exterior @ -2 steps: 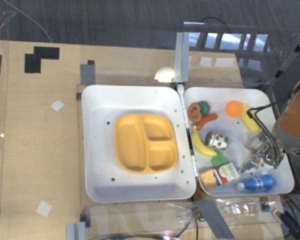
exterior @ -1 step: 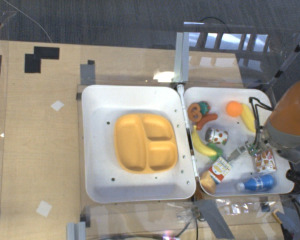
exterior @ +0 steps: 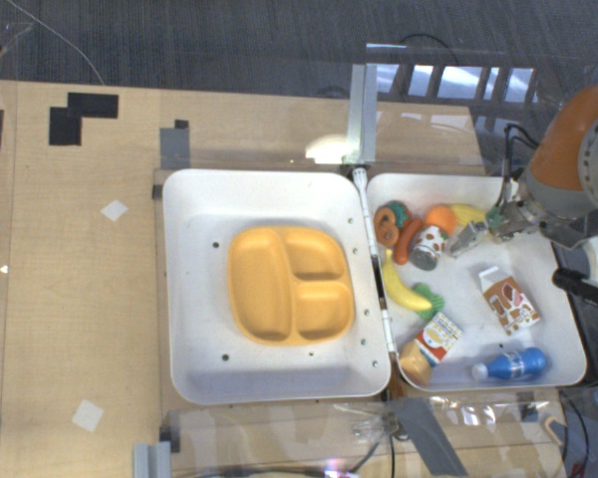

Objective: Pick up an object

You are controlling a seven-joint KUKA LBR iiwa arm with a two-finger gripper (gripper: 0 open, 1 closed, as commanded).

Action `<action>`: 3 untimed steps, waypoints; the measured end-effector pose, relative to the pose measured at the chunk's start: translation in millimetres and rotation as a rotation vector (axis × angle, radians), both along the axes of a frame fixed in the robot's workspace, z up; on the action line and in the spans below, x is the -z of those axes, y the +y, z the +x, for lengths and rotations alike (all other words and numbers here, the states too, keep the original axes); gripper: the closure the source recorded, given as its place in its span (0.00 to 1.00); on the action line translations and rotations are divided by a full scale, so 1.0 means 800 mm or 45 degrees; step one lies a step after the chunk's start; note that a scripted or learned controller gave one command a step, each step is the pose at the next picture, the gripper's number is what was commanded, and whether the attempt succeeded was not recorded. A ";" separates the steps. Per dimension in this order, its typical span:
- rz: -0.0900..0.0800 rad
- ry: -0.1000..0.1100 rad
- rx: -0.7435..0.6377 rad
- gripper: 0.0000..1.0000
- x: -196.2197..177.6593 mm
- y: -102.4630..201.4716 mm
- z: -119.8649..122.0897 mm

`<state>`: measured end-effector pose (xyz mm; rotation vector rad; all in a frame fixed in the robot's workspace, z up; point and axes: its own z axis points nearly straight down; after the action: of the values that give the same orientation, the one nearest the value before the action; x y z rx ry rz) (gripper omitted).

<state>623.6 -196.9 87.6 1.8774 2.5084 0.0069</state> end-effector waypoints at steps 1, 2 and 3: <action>-0.007 -0.011 -0.010 1.00 -0.018 -0.001 0.003; -0.006 -0.010 -0.010 0.00 -0.017 0.000 0.003; 0.000 0.008 0.040 0.00 -0.003 0.008 0.059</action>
<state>670.6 -190.8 90.1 1.9194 2.4826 0.0011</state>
